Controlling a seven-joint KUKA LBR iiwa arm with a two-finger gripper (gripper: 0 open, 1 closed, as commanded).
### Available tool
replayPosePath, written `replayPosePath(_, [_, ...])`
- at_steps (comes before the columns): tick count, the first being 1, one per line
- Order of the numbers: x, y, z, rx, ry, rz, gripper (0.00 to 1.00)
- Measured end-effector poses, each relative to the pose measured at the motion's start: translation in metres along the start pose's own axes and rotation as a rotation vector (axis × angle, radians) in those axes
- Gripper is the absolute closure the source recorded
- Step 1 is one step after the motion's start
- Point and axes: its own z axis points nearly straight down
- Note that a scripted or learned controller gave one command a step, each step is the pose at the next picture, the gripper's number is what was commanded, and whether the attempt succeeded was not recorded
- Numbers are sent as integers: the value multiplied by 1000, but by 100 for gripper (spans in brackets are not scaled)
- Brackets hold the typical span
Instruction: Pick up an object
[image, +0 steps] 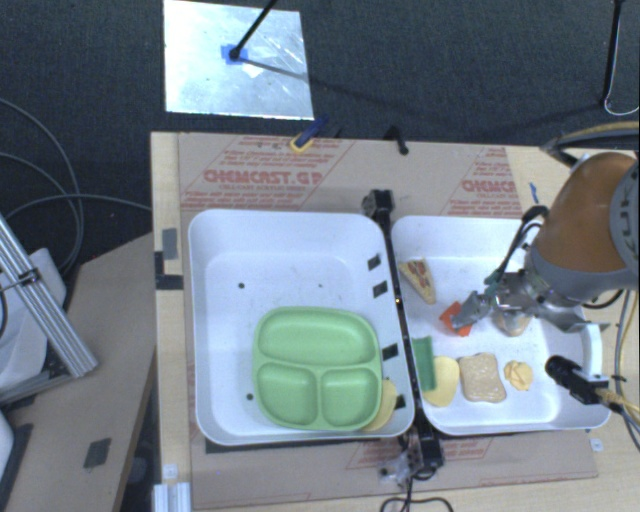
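My gripper (478, 308) hangs low over the middle of the right bin (455, 236), its tip right at a small orange-red object (456, 319). Whether that object is gripped or just lies beside the tip is unclear. Also in this bin are a tan wedge-shaped piece (419, 279) at the back left, a green piece (422, 362) against the left wall, a yellow piece (441, 381), a bread slice (482, 377) and a small round cookie (518, 374) along the front.
The left bin (290, 228) holds a green divided plate (318, 368), with a yellow item (386, 405) peeking out at its front right corner. The arm's orange band (598, 205) and grey wrist cover the right bin's right side.
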Motion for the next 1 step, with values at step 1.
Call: replayPosePath(1, [36,-11,64,-16,-4,-3,0])
